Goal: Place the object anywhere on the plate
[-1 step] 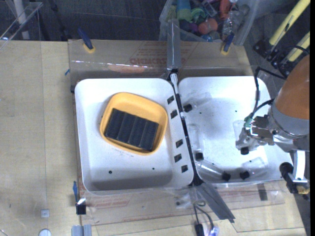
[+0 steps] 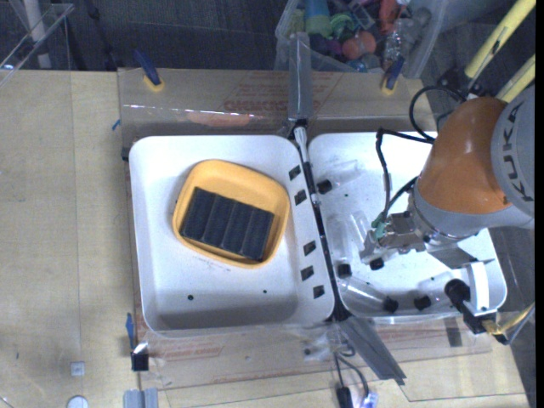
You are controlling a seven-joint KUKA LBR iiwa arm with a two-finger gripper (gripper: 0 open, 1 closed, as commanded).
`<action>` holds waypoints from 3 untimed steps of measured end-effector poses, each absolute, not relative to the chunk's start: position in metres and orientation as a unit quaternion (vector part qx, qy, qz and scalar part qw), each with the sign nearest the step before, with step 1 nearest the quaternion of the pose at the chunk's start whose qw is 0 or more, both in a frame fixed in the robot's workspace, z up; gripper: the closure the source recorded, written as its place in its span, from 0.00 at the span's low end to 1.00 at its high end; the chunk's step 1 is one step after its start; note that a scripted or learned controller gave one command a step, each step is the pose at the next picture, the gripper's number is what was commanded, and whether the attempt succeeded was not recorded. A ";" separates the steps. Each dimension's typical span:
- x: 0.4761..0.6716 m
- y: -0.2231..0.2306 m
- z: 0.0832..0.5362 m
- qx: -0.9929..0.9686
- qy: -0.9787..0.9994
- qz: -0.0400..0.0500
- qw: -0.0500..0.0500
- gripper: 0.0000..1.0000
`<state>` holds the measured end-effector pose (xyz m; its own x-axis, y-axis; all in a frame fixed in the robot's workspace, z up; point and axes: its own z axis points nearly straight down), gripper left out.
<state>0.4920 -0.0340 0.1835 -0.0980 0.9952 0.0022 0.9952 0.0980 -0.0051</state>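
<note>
A black ribbed rectangular object [image 2: 229, 223] lies flat in the middle of the yellow plate [image 2: 255, 178], which sits in the left bin [image 2: 161, 300]. My gripper [image 2: 376, 249] hangs low over the right bin [image 2: 353, 155], well to the right of the plate and apart from the object. The grey wrist and the orange band [image 2: 463, 164] cover most of that bin's right half. Nothing can be seen in the gripper from this angle.
A raised divider [image 2: 308, 223] with black marks separates the two bins. A clear box of colourful toys [image 2: 357, 15] stands behind the bench. Black cables loop near the arm at the back right.
</note>
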 end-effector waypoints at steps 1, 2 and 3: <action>0.526 0.023 0.202 -0.634 -0.773 0.000 0.000 1.00; 0.526 0.023 0.203 -0.634 -0.773 0.000 0.000 0.00; 0.564 -0.052 0.184 -0.592 -0.806 0.000 -0.001 0.00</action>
